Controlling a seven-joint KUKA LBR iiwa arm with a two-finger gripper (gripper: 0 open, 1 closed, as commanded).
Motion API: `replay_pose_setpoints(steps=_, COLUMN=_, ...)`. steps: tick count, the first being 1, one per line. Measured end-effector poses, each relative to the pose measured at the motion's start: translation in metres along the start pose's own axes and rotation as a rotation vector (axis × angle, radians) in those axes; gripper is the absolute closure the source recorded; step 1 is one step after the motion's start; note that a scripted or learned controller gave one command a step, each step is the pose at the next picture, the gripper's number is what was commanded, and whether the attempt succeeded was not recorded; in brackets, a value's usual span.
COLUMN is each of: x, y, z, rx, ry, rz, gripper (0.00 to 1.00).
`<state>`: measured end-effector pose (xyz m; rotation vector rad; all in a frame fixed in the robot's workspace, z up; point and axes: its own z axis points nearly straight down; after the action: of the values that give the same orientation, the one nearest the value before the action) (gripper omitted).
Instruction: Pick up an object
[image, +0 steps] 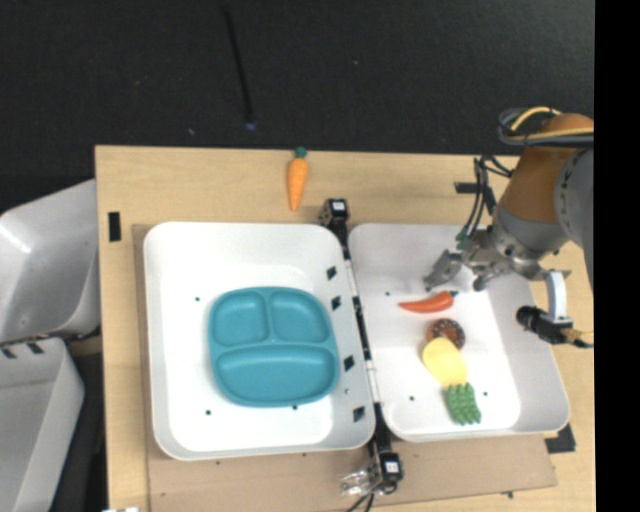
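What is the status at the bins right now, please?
Gripper open, low over right bin, holding nothing. Red chili pepper just below the fingers. Nothing in the way.

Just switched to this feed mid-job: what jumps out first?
The big teal three-compartment plate sits in the middle of the left white bin. In the right white bin, the grey arm's two-finger gripper hangs open just above a red chili pepper, with a small dark brown round toy and a yellow corn cob with a green husk below it. An orange toy carrot lies outside the bins on the wooden bench.
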<state>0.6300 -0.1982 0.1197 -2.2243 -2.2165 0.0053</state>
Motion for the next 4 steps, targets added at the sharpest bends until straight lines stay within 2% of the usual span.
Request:
replay_pose_setpoints(steps=1, x=-0.001, y=0.002, z=-0.016, rx=-0.009, ry=-0.002, rz=0.001, gripper=1.00)
replay_pose_setpoints(steps=2, x=0.007, y=-0.001, z=-0.070, rx=-0.008, ry=0.000, rz=-0.006, gripper=1.00)
replay_pose_setpoints(steps=4, x=-0.005, y=0.004, z=-0.175, rx=-0.011, ry=-0.001, rz=-0.006, gripper=1.00)
